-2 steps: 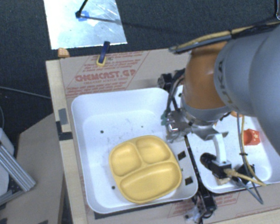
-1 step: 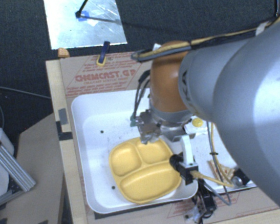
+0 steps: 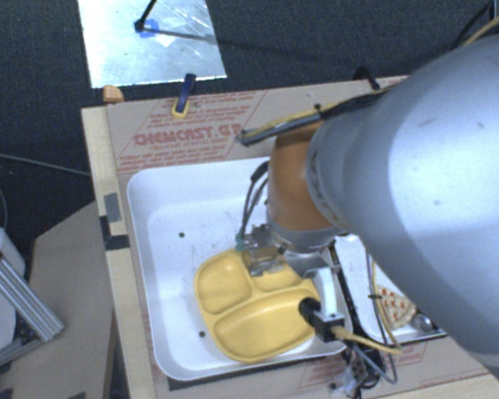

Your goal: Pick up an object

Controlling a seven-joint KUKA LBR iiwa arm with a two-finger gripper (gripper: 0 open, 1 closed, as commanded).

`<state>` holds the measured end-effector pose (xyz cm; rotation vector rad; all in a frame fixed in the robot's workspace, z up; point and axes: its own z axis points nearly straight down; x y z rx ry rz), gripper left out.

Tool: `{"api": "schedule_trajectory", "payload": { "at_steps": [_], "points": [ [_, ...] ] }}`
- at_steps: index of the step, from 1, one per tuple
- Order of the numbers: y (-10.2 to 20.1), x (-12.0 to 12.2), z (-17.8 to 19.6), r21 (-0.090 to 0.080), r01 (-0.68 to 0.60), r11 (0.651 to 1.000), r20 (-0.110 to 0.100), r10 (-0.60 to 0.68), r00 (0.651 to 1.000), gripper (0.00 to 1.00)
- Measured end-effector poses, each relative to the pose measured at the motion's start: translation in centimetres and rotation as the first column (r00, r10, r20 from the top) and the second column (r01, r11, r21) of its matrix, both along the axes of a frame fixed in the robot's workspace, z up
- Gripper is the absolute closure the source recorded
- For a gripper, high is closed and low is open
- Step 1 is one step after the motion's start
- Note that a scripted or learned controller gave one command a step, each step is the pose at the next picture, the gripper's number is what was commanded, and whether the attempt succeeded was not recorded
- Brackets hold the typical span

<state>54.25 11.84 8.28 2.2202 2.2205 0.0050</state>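
End effector [image 3: 265,254] sits right at yellow divided tray's [image 3: 248,319] upper edge in left bin [image 3: 160,253]; can't tell open/closed.

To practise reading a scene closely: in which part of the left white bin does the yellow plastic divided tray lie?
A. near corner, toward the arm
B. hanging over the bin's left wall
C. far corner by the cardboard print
A: the yellow plastic divided tray rests on the floor of the left white bin at its near end, beside the grey arm.

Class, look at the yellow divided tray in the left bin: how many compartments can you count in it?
3 show in the yellow tray: one at its upper left, one at its upper right under the gripper, and one large one along the front. The arm may hide more.
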Motion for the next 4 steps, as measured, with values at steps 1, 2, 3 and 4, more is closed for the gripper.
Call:
{"api": "schedule_trajectory", "payload": {
  "at_steps": [1,2,3,4],
  "points": [
    [11.6,-5.6,5.7,0.001,-0.005,1.0,0.0,0.005,1.0,1.0],
    [11.6,-1.1,0.1,0.001,-0.003,1.0,-0.002,0.003,1.0,1.0],
    [9.8,-5.1,0.7,0.007,-0.003,1.0,0.023,0.003,1.0,1.0],
    [9.9,-4.9,0.7,0.008,-0.004,1.0,0.023,0.004,1.0,0.0]
  ]
}}
